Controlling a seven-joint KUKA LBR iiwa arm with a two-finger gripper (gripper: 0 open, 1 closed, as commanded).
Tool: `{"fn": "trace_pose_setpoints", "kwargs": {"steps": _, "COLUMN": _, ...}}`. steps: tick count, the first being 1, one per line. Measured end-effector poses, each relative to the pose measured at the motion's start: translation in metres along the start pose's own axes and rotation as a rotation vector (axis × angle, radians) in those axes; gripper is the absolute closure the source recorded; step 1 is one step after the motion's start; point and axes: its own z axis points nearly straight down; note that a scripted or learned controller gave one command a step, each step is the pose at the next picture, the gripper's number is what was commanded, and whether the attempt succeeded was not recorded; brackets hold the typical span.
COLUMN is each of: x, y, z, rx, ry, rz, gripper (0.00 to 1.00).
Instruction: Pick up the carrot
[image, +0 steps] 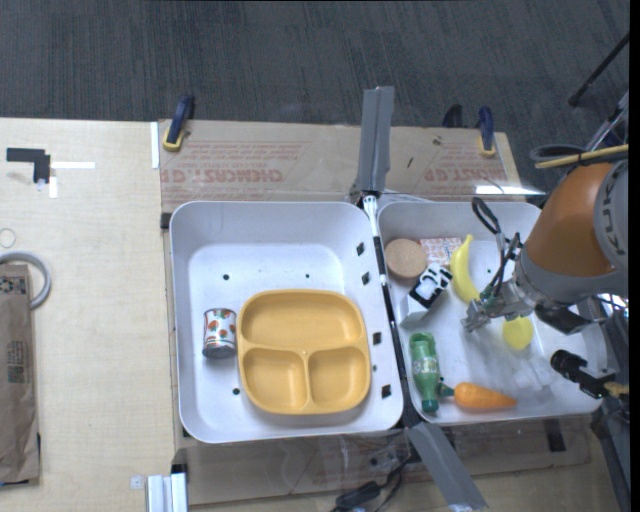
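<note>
Your carrot (484, 398): orange
Your bottle (424, 371): green
Your banana (463, 267): yellow
Your divided plate (302, 351): yellow
Your can (219, 332): white, red-orange print
Your bins (190, 300): white
Your arm (575, 225): orange band

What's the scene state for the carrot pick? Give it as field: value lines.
target: carrot, lying in right bin, near front wall
beside target: green bottle, to its left
gripper: above right bin, behind the carrot, nothing seen held
nearby: banana, lemon
left bin: yellow divided plate, small can
</note>
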Motion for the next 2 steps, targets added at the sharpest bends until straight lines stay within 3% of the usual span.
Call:
{"fn": "trace_pose_setpoints", "kwargs": {"steps": 1, "x": 0.051, "y": -0.031, "z": 0.001, "rx": 0.002, "ry": 0.003, "rz": -0.267, "gripper": 1.00}}
{"fn": "trace_pose_setpoints", "kwargs": {"steps": 2, "x": 0.021, "y": -0.001, "z": 0.000, "rx": -0.002, "ry": 0.000, "rz": -0.571, "gripper": 1.00}}
